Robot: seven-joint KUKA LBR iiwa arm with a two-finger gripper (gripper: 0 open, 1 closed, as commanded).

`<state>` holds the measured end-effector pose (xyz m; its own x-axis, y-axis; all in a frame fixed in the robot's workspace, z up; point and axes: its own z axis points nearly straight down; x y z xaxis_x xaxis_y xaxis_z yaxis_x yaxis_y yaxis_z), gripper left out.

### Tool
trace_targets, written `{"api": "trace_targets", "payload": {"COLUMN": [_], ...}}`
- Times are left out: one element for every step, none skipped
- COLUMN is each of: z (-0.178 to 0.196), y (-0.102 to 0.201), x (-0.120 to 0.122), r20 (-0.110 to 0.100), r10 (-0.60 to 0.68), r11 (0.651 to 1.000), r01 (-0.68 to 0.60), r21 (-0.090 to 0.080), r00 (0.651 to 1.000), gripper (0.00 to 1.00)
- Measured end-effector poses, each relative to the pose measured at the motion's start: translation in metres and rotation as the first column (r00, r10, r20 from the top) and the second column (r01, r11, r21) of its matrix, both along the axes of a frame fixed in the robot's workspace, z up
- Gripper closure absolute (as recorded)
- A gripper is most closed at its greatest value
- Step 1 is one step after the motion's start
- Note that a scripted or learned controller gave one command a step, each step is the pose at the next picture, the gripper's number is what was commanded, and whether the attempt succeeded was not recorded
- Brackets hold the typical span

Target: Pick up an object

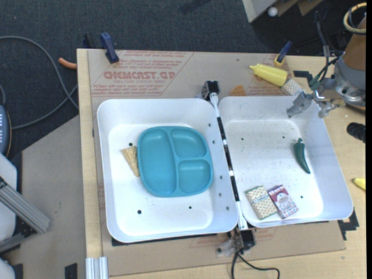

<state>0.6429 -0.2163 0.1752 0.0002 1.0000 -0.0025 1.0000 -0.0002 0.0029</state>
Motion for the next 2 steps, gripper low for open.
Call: {"api": "trace_targets", "payload": {"z": [-0.036, -0.091], "y": [-0.005, 0.009], "x": [-0.003, -0.041], "r20": [-0.005, -0.004], "r10": [0.0, 0.001], "r11": [1.0, 1.0], "r01": [0.0, -0.001], "r21": [0.003, 0.004], "r00": [1.0, 1.0], "gripper": [0.0, 0.0]}}
